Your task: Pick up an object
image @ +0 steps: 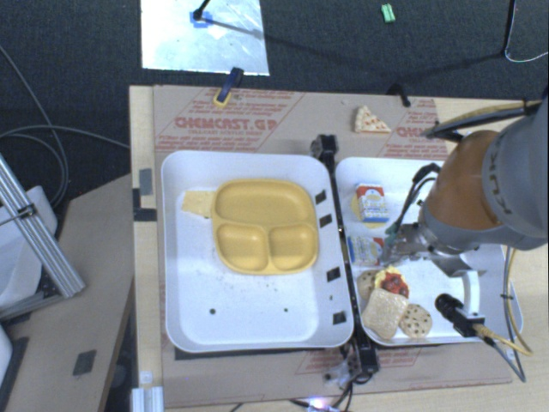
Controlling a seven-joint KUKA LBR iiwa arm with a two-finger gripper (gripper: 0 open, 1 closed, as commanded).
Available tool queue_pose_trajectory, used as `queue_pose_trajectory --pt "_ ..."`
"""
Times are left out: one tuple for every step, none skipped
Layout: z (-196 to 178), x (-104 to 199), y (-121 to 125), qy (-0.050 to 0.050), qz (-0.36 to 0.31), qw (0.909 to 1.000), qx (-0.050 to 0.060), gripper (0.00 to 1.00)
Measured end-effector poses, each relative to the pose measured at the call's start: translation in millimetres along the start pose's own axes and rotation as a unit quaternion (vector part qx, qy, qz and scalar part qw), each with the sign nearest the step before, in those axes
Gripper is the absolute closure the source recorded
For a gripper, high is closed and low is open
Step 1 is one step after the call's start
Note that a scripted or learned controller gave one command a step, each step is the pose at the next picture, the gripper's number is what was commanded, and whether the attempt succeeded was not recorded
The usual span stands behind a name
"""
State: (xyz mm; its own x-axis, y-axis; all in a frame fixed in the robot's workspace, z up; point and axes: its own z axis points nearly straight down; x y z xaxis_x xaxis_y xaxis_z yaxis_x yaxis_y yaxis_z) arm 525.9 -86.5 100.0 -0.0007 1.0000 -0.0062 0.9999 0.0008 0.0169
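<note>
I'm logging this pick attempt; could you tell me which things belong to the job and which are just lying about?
Job: hand; small carton, bread slice, cookie in the right bin; yellow divided tray in the left bin.
Lying about: pizza slice on the cardboard, green piece on the floor.

Cut off by the picture's right edge: the grey arm point(506, 178). Hidden under it: the right side of the right bin point(390, 174). Half tucked under the yellow tray point(262, 226): a pale flat piece point(197, 202). Too small to name: a green bit point(388, 12) past the counter's point(283, 118) back edge. Blurry beside the claw point(396, 249): a clear packet point(364, 249).
</note>
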Motion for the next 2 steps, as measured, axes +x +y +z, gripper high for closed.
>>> queue_pose_trajectory --pt "1.4 2.9 -0.7 0.003 -0.001 1.0 0.002 0.0" --pt "14.2 -0.4 -19.7 0.003 0.0 1.0 0.006 0.0"
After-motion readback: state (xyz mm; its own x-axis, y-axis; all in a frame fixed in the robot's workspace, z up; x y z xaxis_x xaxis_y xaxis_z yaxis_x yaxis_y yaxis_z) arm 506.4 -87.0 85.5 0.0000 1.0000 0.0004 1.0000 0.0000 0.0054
